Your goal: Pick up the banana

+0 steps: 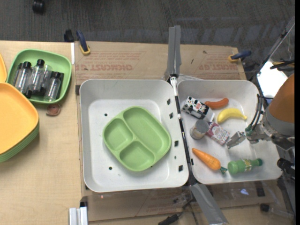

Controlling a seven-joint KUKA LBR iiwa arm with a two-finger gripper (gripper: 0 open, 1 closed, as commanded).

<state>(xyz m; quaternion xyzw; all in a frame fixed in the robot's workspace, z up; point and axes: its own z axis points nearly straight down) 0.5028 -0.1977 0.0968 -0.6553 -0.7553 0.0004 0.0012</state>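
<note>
Banana (pixel 231 115) lies untouched in upper part of right bin (pixel 243 170); gripper (pixel 236 140) is seen low over that bin, just below it.

Gripper fingers are seen slightly spread w/ nothing between them; arm (pixel 283 108) enters from right edge of frame. Banana is found just below an orange sausage-like toy (pixel 216 103), w/ a black-white carton (pixel 195 107) to its left. A grey cup (pixel 200 130) and pink packet (pixel 218 134) are placed near bin centre, a carrot (pixel 206 158) and green bottle (pixel 243 165) lower down. Left bin (pixel 89 139) is occupied by a green divided plate (pixel 136 138). At upper left of frame, on the bench (pixel 42 186), a green tray (pixel 28 55) w/ small bottles is seen.
</note>
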